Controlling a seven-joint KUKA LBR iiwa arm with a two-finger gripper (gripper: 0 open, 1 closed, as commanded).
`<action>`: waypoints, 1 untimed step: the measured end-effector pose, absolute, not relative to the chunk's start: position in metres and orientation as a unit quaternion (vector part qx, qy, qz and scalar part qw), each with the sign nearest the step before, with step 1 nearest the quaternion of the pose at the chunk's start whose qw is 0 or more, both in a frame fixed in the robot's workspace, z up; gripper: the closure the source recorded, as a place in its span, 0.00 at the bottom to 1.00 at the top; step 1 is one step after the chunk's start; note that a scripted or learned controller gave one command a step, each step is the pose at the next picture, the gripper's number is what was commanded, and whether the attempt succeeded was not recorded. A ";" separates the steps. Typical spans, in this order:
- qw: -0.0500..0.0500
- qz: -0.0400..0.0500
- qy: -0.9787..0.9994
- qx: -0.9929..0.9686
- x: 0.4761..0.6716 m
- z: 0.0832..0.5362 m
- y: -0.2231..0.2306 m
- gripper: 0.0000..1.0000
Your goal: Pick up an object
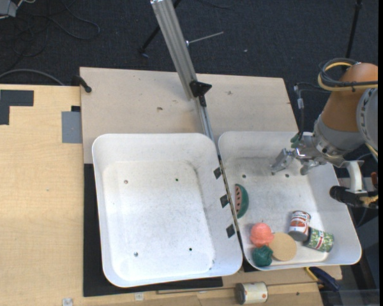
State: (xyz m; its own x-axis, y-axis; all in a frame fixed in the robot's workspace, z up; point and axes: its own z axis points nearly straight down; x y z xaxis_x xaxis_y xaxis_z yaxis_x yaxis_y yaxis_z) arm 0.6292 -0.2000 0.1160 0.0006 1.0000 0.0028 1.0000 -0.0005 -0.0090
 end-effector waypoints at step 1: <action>0.002 0.001 -0.707 -0.707 0.629 0.089 -0.198 0.00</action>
State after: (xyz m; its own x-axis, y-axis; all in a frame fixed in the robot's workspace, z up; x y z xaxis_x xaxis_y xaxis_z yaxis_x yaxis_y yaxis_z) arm 0.6288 -0.1984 0.0894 -0.0004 1.0000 0.0013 1.0000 0.0004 -0.0054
